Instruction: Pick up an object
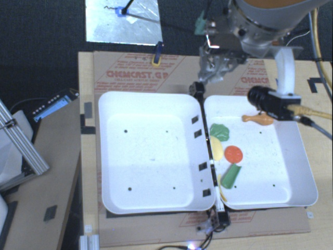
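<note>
The arm [270,4] is seen reaching in at the far right of the table [52,191]. The hand [212,73] is held over the cardboard sheet [130,73] on which both bins are set. It hangs just beyond the bins' far edges, near the line where the two bins meet. The hand is blurred, so whether it is wide or narrow cannot be told.

Five small things are found in the right bin [296,160], all apart from the hand. A green lobed piece [219,133] lies close to that bin's left wall, in its far half. Just nearer than it, a yellow piece [216,151] is laid along the same wall. A red disc [233,153] is set just beside the yellow piece on its right; whether the two touch cannot be told. A green cylinder [230,175] lies tilted just nearer than the disc, toward the bin's near edge. An orange piece [258,119] lies apart from the others, close to the bin's far edge.

The left bin [151,155] is placed alongside, and small black clips [197,134] are seen along the shared edge. A yellow and blue clamp [156,56] is fixed at the far edge of the cardboard sheet.
</note>
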Controlling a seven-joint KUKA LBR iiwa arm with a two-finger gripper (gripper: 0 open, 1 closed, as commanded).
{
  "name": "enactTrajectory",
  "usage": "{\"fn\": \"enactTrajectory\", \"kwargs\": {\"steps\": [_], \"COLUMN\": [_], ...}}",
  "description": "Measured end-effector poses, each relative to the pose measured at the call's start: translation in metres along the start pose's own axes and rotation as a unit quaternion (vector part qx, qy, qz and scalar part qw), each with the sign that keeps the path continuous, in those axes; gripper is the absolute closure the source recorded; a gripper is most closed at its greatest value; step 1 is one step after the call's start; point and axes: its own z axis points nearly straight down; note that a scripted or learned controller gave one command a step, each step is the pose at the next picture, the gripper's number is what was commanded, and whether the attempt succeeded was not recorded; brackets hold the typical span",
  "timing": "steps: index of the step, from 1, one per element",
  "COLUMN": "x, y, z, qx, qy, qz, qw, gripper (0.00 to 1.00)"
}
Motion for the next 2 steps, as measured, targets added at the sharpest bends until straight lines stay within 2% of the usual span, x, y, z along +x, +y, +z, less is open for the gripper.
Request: {"fn": "enactTrajectory", "kwargs": {"steps": [1,2], "x": [0.031,0.055], "y": [0.005,0.021], "z": [0.000,0.000], "qx": [0.001,0.000], "qy": [0.000,0.000], "qz": [0.000,0.001], "qw": [1.0000,1.0000], "gripper": [1.00,1.00]}}
